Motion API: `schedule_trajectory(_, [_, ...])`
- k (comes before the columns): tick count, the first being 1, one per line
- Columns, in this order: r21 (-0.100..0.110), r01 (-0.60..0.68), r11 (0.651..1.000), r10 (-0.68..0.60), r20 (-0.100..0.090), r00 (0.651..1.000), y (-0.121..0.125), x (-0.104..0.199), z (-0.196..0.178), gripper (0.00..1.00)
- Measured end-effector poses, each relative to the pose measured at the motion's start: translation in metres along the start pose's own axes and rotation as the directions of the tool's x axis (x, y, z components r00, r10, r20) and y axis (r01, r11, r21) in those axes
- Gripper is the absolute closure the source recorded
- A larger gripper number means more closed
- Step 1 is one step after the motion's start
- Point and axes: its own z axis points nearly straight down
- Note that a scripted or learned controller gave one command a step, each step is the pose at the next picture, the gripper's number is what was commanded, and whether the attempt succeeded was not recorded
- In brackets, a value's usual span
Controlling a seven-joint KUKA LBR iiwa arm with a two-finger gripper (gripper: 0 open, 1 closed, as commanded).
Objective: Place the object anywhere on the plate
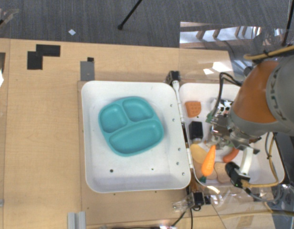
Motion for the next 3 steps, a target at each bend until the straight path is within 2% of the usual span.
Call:
schedule_trajectory(1, [0.001,-0.098,0.995,0.098,-0.002,0.995,-0.018,0.071,-0.054,1.0])
schedule_trajectory(2, [0.003,0.003,1.0,-0.003,0.0,1.0,-0.015,0.149,-0.082,1.0])
schedule_trajectory(3, [0.011,0.004,1.0,-0.004,0.005,1.0,0.033,0.191,0.003,1.0])
